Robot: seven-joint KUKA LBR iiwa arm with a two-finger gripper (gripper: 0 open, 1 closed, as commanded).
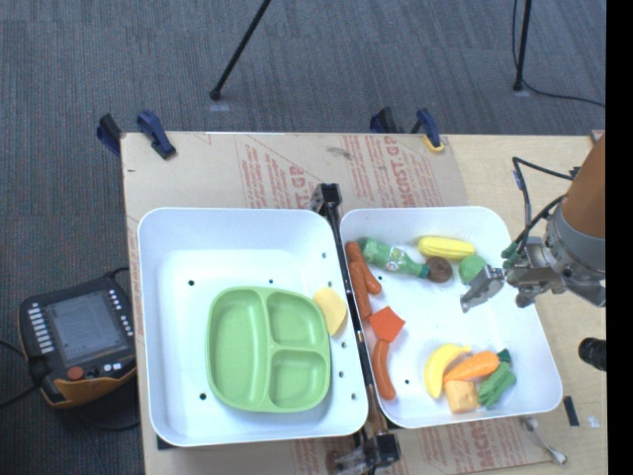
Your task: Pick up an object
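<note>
Grey carpet surrounded the bench [247, 166], whose cardboard-covered top was clamped along its far edge with blue clips [156, 132]. Two tripod legs stood on the carpet beyond, and a teach pendant [77, 339] lay on the floor off the bench's left side. On the bench sat two white bins side by side, their inner rims touching down the middle.

The left bin [178, 245] held a green divided plate [267, 349] with a yellow wedge [331, 310] resting against the plate's right rim; bare floor remained along that bin's far and left walls.

The right bin [450, 216] was more crowded. Along its left wall lay several orange-red sausages [364, 280], with another [382, 369] nearer the front and a red-orange block [387, 323] between them. Near the far wall lay a green bottle [396, 258], a yellow banana-like piece [446, 247], a brown round item [439, 270] and a green piece [472, 268]. In the near right corner a banana [440, 367], a carrot [473, 366], an orange cube [459, 395] and green vegetables [497, 382] were heaped together. The middle of this bin's floor was open.

The gripper [495, 283] hung over the right bin's right side, near its right wall, just beside the green piece. Its fingers appeared spread apart, with nothing seen between them.
</note>
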